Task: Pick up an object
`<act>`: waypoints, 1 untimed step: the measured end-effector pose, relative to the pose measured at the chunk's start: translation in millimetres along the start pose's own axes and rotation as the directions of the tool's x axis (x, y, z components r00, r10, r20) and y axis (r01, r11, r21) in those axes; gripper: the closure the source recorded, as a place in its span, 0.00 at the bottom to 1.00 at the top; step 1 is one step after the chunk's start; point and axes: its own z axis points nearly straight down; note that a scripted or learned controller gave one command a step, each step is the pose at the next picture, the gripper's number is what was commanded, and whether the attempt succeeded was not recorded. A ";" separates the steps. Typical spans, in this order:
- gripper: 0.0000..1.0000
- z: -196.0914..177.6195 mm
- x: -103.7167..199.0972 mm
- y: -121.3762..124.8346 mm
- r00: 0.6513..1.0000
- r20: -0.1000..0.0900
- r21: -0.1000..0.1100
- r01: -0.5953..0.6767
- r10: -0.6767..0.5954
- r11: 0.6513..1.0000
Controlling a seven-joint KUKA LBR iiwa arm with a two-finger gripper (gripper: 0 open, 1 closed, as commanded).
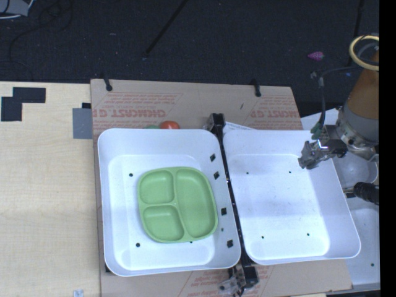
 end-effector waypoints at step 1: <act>1.00 -11.8 -1.3 0.0 1.000 -0.002 0.005 0.001 -0.001 1.000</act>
